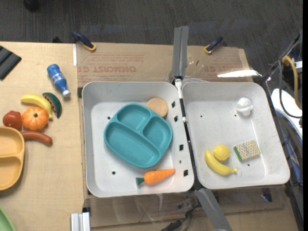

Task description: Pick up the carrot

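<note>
Carrot [156,176] lies in the left bin [91,143], near its front wall, roughly level with the bin floor, green top pointing left and orange tip pointing right and slightly up-view. It rests on bare bin floor, free on all sides.

Closest neighbour: teal divided plate [138,134], sitting mid-bin at a tilt to the bin's edges. Its front rim is just beside the carrot's upper side; a thin strip of white floor seems to separate them, though actual contact cannot be ruled out. Behind the plate, touching or overlapping its far rim, a round tan disc [158,107], like a cookie or bun.

Front wall of the left bin runs just below the carrot. The divider between bins is near the carrot's tip, with small dark marks on it.

Right bin [269,129]: banana [217,164] and yellow ball [222,152] touching each other, a small patterned sponge-like block [247,150] just beside them, a white object [244,106] towards the back. All well apart from the carrot.

On the desk [38,61] left of the bins: blue bottle [58,80], a second banana [35,102], a small orange pumpkin [35,118], a red tomato [12,120], a sausage [37,137], a yellow divided tray [9,159].

Tool state: cannot tell from this view.
</note>
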`<state>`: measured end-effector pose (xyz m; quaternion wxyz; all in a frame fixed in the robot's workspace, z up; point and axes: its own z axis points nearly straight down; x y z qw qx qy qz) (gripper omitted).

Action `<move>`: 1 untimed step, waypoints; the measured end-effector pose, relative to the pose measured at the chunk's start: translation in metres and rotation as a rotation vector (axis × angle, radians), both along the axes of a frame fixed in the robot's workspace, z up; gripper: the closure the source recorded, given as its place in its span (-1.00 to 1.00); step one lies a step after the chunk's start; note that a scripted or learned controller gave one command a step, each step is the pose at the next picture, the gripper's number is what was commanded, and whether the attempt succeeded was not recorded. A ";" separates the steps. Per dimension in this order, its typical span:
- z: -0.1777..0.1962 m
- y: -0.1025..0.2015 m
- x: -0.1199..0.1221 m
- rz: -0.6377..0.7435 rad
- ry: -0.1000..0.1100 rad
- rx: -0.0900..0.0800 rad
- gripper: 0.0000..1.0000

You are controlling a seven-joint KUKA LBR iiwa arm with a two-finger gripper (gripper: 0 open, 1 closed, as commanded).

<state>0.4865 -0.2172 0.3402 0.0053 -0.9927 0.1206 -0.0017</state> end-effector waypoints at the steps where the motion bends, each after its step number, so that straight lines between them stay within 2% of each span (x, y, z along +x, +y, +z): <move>1: -0.002 -0.004 -0.001 -0.068 0.005 0.001 1.00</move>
